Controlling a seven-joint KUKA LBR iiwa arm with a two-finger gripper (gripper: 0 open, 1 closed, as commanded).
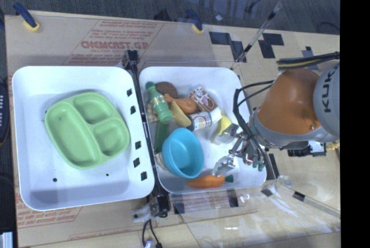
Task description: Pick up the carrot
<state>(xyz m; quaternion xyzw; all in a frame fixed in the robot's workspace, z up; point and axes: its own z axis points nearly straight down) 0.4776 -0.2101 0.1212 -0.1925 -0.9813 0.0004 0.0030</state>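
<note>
From the overhead camera I see the two white bins side by side on the bench, the left bin (34, 125) carrying a green divided plate (87, 128) that lies a little left of its middle. The right bin (250, 182) is crowded: a blue bowl (182, 152) sits toward its near left, a green bottle (159, 103) stands along its left wall, and behind the bowl there is a cluster with a brown round piece (167, 89), an orange-brown piece (186, 106), a yellow banana-like piece (181, 118), a small labelled can (202, 121) and a patterned packet (203, 98); I cannot make those out more finely. The carrot (207, 181) lies flat along the near wall of the right bin, just right of the blue bowl, its green end pointing right. My arm (289, 108) comes in from the right, its orange band over the bin's right edge, and the gripper (229, 161) hangs low in the bin just above the carrot, close to it, near its right half. The fingers are small and tangled with cables at this angle, so I cannot tell whether they are apart or closed, and I see nothing clearly between them.
</note>
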